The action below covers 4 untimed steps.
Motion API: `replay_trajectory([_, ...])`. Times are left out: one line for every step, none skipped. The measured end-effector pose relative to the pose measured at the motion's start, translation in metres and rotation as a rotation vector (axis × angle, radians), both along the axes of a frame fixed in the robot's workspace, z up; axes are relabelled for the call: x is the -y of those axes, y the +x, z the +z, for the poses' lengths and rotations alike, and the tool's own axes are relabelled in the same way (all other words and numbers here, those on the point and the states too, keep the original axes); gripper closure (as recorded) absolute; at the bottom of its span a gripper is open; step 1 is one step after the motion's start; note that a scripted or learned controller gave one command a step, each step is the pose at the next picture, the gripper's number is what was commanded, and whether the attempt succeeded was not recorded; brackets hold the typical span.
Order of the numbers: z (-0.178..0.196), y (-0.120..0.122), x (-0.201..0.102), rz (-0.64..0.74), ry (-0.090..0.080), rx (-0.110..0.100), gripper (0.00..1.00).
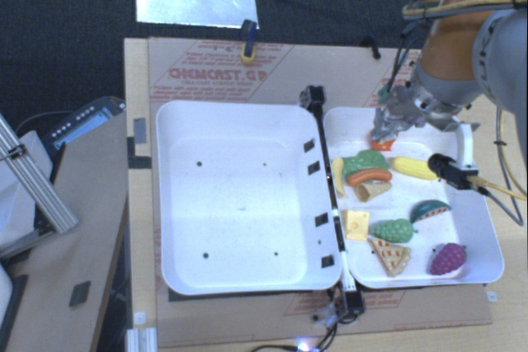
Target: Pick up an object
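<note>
Waffle slice point(389, 256) at right bin's point(495, 260) 6 o'clock, grapes point(446, 258) at 5, banana point(413, 169) near center. Gripper point(384, 136) low at 11 o'clock, over an orange piece point(381, 145); claw state: cannot tell.

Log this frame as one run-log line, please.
arm: reaching in from right | gripper: low over far end of right bin, above an orange toy | grasp: none visible | left bin: untouched
</note>
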<state>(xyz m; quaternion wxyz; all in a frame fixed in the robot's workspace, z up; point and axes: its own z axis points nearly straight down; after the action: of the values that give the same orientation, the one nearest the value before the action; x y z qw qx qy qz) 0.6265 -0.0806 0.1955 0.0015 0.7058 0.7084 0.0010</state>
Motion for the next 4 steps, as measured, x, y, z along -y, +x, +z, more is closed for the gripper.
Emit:
replay_trajectory([0.148,0.012,-0.102,0.012,0.005,0.016,1.0])
replay_trajectory([0.239,0.044,-0.128,0.005,0.002,0.012,1.0])
replay_trajectory([0.348,0.023,-0.138,0.003,0.003,0.012,1.0])
replay_trajectory([0.324,0.029,-0.072,-0.007,-0.001,-0.001,1.0])
